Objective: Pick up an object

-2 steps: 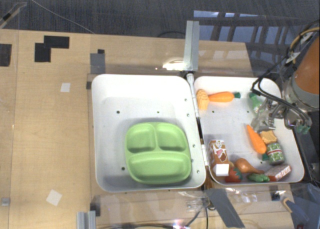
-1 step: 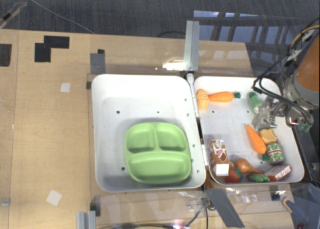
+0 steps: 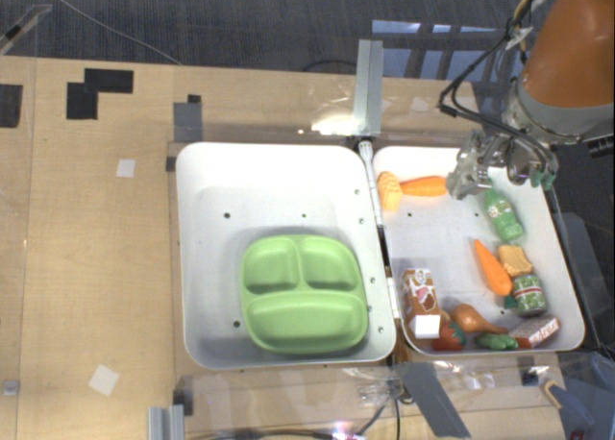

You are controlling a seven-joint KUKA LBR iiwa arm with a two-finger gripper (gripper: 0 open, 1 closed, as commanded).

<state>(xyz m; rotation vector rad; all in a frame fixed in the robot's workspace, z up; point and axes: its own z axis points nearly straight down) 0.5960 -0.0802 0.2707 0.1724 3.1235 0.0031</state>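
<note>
Overhead slanted view of a wooden worktop [image 3: 86, 265] carrying two shallow white bins side by side. The left bin [image 3: 221, 188] holds a green divided tray [image 3: 304, 292], lying flat toward its near side. The right bin [image 3: 437, 227] holds an assortment of toy foods. At its far left corner, a yellow corn cob [image 3: 389, 190] lies just beside an orange carrot [image 3: 424, 185] that points right. A green bottle [image 3: 502, 216] lies near the far right wall. A second carrot [image 3: 492, 268] lies diagonally at mid-right, with a tan bread slice [image 3: 515, 259] touching it and a small can [image 3: 528, 294] just nearer. Along the near wall sit a brown-and-white carton [image 3: 420, 299], an onion [image 3: 468, 316], a red piece, a green vegetable [image 3: 495, 340] and a small red packet [image 3: 543, 331]. The arm enters from the right, its orange band [image 3: 573, 35] uppermost. The gripper [image 3: 473, 177] hangs over the far part of the right bin, between the far carrot's tip and the green bottle; whether it is wide or narrow cannot be told, and nothing is seen in its grasp.
</note>
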